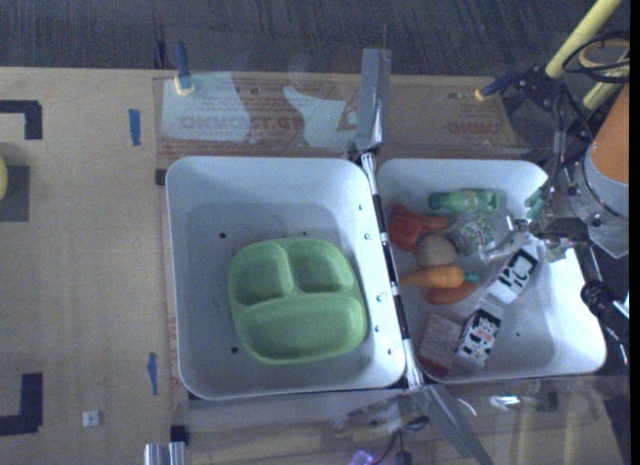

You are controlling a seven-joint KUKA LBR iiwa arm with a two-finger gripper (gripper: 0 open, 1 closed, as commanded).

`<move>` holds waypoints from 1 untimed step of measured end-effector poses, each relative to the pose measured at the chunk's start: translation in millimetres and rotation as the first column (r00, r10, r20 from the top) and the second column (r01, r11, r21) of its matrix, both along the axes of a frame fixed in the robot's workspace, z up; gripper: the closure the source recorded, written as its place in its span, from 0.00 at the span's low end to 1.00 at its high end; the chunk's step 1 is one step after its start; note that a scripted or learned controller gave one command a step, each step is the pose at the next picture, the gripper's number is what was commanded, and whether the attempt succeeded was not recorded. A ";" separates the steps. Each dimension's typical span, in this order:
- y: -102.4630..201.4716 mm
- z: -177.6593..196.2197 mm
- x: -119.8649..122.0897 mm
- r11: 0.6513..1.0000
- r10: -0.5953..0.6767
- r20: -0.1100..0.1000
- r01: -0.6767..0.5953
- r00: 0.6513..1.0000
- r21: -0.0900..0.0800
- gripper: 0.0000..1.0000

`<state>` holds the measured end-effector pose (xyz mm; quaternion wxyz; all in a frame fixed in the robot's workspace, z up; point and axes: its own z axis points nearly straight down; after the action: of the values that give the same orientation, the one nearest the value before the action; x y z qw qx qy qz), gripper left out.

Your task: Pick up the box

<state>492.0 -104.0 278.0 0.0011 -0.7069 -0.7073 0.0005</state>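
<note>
Three box-like items lie in the right bin [560, 353]. A white box with black markings [517, 275] lies tilted near the bin's middle right. A cow-patterned carton [480, 337] sits at the front, with a reddish-brown box [438, 340] to its left. My gripper [535, 228] hangs over the bin's right side, just above the upper end of the black-and-white box. Whether it touches that box I cannot tell. The grey arm with its orange band [612, 143] comes in from the right.
The right bin also holds a green bottle [463, 199], a red pepper [405, 225], a clear crumpled wrapper [472, 234], a round onion [435, 250] and a carrot [435, 276]. A green divided tray [297, 298] lies in the left bin [200, 193].
</note>
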 end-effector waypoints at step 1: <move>38.1 -93.4 -13.1 0.999 -0.040 0.001 0.040 0.999 -0.001 0.00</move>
<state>478.9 -65.9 184.6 0.0006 -0.7208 -0.6931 0.0004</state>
